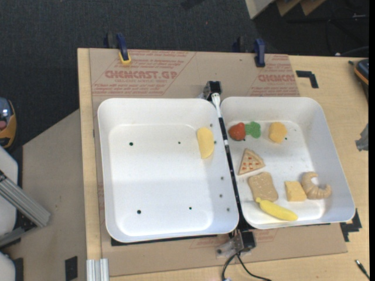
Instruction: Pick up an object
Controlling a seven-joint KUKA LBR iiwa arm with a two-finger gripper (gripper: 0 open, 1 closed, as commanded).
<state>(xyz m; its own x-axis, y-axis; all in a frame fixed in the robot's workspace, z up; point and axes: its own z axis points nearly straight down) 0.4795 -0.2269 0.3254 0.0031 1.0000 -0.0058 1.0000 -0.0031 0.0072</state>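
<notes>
The brown board (193, 69) under the bins had red writing that read "CHEMCAST" twice, once behind each bin. Two blue clamps (123, 47) held the board's far edge.

The left bin (117, 157) held one thing: a pale yellow piece (205, 142), up against the wall shared with the right bin (328, 151).

The right bin held the rest. A red tomato (237, 132) touched a green piece (253, 129) near that shared wall. An orange cube (277, 132) sat beside the green piece. A pizza slice (251, 162) lay below the tomato. Under it lay a slice of bread (262, 187), then a banana (276, 210). A cheese block (295, 191) touched a croissant (315, 185), farther from the shared wall.

I could not tell how the gripper stood.
</notes>
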